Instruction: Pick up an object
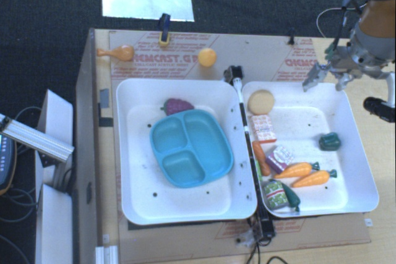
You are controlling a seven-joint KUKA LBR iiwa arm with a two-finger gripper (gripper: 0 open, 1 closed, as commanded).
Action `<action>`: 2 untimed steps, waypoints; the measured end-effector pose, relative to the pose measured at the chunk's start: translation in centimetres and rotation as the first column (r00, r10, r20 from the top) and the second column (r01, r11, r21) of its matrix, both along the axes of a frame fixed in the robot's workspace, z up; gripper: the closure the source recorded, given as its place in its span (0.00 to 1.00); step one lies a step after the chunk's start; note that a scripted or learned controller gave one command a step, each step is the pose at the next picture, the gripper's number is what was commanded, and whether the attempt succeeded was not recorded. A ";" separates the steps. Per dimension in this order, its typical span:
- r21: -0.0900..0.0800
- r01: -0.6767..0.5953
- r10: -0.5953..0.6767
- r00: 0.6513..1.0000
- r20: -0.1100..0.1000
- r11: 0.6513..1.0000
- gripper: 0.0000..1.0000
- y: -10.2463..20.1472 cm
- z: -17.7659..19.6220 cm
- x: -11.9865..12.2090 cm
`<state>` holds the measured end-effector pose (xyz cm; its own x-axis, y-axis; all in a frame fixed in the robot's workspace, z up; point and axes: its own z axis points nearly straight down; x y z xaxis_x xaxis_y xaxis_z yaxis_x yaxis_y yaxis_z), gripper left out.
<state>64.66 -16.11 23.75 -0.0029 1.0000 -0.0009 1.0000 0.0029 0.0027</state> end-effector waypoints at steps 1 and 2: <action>0.000 0.001 -0.001 1.000 -0.002 1.000 0.00 -3.9 -8.4 2.0; -0.001 0.000 0.000 1.000 0.003 1.000 0.00 -4.5 -3.2 2.3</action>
